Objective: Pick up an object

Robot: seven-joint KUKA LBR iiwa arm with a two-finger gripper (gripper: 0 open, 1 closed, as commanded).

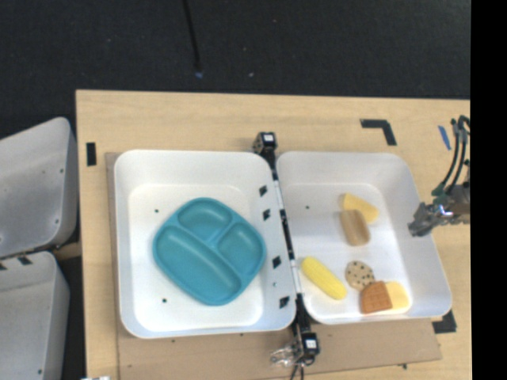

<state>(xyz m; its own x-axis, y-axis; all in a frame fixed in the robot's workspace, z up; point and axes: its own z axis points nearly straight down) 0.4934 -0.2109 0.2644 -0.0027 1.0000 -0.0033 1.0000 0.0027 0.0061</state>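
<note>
The right bin (396,172) holds several toy foods. A yellow wedge (360,207) lies beside a tan roll (356,228). Toward the front are a yellow corn cob (324,278), a speckled cookie (360,274) and an orange-and-yellow block (383,297). My gripper (424,221) hangs at the bin's right rim, right of the tan roll and apart from every food; most of the arm is cut off at the view's right.
The left bin (135,172) holds a blue divided plate (208,249). A black-clipped divider (279,228) runs between the bins. Cables (457,157) hang above the gripper. Bare wooden bench (198,121) surrounds the bins.
</note>
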